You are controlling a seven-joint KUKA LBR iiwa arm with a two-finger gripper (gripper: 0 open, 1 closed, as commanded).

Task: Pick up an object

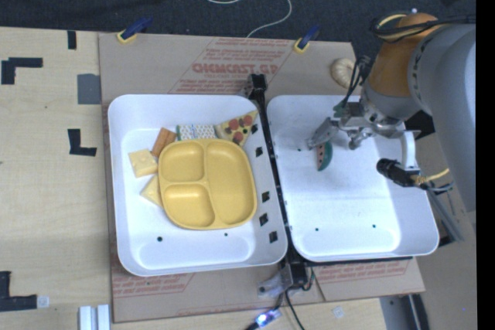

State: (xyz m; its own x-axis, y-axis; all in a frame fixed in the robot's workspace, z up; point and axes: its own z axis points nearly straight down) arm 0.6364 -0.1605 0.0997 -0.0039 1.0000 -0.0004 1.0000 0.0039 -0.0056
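- Teal-green object (323,156): small, dark, lying or hanging in the upper middle of the right bin (363,232), directly under the gripper. I take it as the pick target.
- Gripper (326,141): sits above the right bin, upper centre, with one grey finger (318,139) slanting down-left to the object's top edge. The finger looks to be touching or just beside the object.
- Finger state: I cannot tell from this angle whether the fingers are apart or closed, nor whether the object sits between them. I log no grasp.
- Arm (398,66): grey with an orange band, entering from the right of the frame, wrist over the right bin's upper right.
- Task progress, my judgement: the approach looks done, with the gripper at the object. A confirmed grip and a lift clear of the bin floor are left.
- Left bin (131,243): holds a yellow divided plate (207,183) at centre.
- Around the plate's upper and left edges: a pale yellow square piece (142,162), an orange-brown piece (163,140) and a pizza-slice toy (239,126), all well apart from the gripper.
- Bench surround: cardboard sheet (224,62) under both bins, a white cable (247,0) looping across the top of the frame.
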